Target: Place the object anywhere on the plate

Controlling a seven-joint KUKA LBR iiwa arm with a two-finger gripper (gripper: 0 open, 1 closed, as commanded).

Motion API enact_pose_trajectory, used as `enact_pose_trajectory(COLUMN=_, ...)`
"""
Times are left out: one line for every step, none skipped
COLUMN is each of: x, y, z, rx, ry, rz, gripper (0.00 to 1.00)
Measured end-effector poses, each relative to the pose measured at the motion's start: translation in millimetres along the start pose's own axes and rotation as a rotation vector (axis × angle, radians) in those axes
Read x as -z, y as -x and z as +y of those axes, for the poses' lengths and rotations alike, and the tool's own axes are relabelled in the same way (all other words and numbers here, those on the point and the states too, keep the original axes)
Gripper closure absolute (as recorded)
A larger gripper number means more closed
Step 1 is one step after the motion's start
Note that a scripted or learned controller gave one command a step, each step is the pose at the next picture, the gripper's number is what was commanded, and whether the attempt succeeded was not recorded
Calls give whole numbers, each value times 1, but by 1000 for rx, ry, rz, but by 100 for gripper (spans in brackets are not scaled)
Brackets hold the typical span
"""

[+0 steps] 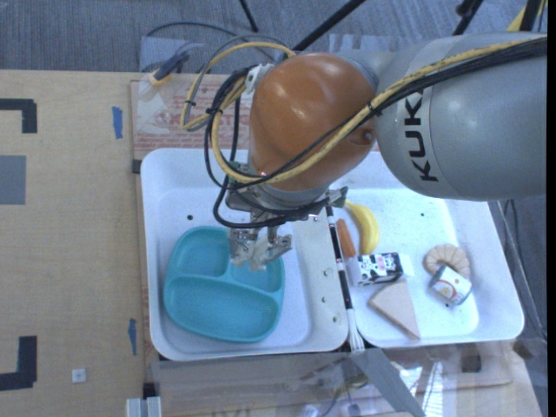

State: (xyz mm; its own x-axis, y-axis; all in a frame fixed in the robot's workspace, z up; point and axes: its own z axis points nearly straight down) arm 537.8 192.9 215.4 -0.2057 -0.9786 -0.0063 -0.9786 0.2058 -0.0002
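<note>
My arm (pixel 452 120): grey, with the orange band bulging above the wrist; it comes in from the right and hangs over the left bin.
My tool (pixel 258 252): pointing down above the upper right compartment of the plate, close to its surface. The fingers are small and blurred from here, so I cannot tell how far apart they stand, nor whether anything sits between them.
Plate (pixel 217 307): teal, divided into compartments, lying flat in the left bin toward its front left.
Left bin (pixel 174 181): shallow and white, resting on the tabletop; it holds the plate.
Right bin (pixel 486 320): white, side by side with the left bin, holding the loose items.
Banana (pixel 365 225): yellow, at the back left of the right bin, partly under my wrist.
Orange stick-shaped item (pixel 347 238): just beside the banana, along the bin's left wall.
Black-and-white carton (pixel 380 268): lying in front of the banana.
Tan wedge (pixel 397 309): in front of the carton, near the bin's front edge.
Croissant-like pastry (pixel 446 254): toward the right side of the right bin.
Small grey and white piece (pixel 450 287): touching the pastry's front.
Task's object: I cannot tell which item it is.
Tabletop (pixel 69 233): pale wood, with black corner marks and blue tape bits to the left of the bins.
</note>
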Motion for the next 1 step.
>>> enact_pose_trajectory(x=-22, y=-69, z=44, rx=-4, ry=3, rz=5, gripper=100)
